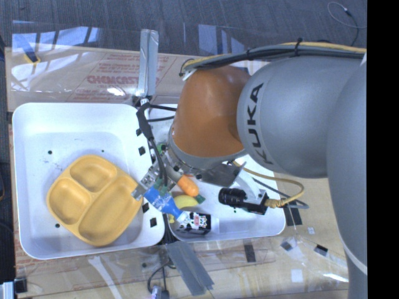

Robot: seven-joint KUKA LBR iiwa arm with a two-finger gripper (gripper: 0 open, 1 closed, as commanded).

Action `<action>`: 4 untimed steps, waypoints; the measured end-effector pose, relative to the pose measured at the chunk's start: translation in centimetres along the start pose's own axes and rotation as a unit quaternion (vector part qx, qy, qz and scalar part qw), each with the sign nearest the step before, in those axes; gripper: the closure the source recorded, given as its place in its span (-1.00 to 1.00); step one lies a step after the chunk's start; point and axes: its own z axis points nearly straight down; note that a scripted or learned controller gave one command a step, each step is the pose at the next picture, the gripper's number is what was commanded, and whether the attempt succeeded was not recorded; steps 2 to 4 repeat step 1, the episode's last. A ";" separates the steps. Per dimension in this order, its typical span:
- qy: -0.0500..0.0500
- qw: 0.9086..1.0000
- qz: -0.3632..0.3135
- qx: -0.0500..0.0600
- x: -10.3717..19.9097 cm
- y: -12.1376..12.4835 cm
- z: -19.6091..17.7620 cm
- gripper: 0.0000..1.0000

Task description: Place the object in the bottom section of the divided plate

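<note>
Grey-and-orange arm [249,123] hides its jaws, so I cannot tell their state. Small orange carrot-like object [188,186], probably the target, lies at three o'clock from the yellow divided plastic plate [93,198]; descend squarely, lift clear.

Grey KUKA-lettered arm [299,117]; orange band [209,114]; black cables [274,52].

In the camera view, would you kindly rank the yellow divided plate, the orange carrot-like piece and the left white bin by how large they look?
1. Left white bin
2. Yellow divided plate, lying inside that bin
3. Orange carrot-like piece, partly hidden under the arm, so its full size is unsure
</note>
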 end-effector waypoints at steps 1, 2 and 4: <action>0.000 1.000 0.001 0.000 0.0 0.0 0.0 -1.00; 0.000 1.000 0.001 0.000 0.0 0.0 0.0 -1.00; 0.000 1.000 0.001 0.000 0.0 0.0 0.0 -1.00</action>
